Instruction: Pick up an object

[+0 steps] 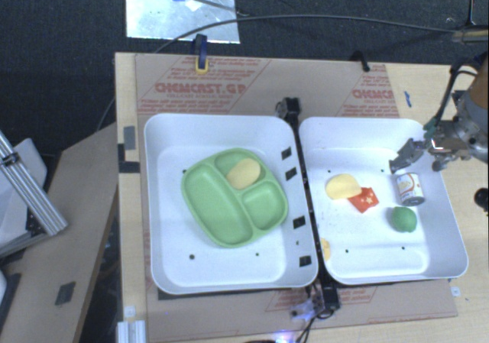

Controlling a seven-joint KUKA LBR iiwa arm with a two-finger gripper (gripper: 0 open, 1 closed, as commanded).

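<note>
Gripping nothing that I can see, my robot arm's two-finger pincer (pixel 410 153) hangs over the right-hand shallow white plastic bin (pixel 359 132), close to its right wall; whether its jaws stand wide or narrow I cannot tell, since the dark metal blurs together at this angle.

I take the small upright tin can with a pale printed label (pixel 410 188) as my landmark. It stands just below the pincer tip, apart from it. Directly below the can lies a round green ball-like fruit (pixel 403 219), close but not touching. To the can's left sits a small red square block (pixel 364 199), and touching that block's upper left edge is a smooth yellow lemon-shaped piece (pixel 341 186). Far to the can's left, in the other white bin (pixel 221 131), a pale green plastic divided plate (pixel 226 214) holds a yellow oval toy food (pixel 244 173) in its upper compartment.

I judge this to be the approach step: nothing is lifted yet. The can looks the likeliest target. The next move calls for centring the pincer over it, descending straight, then closing on its curved sides without tipping it.
</note>
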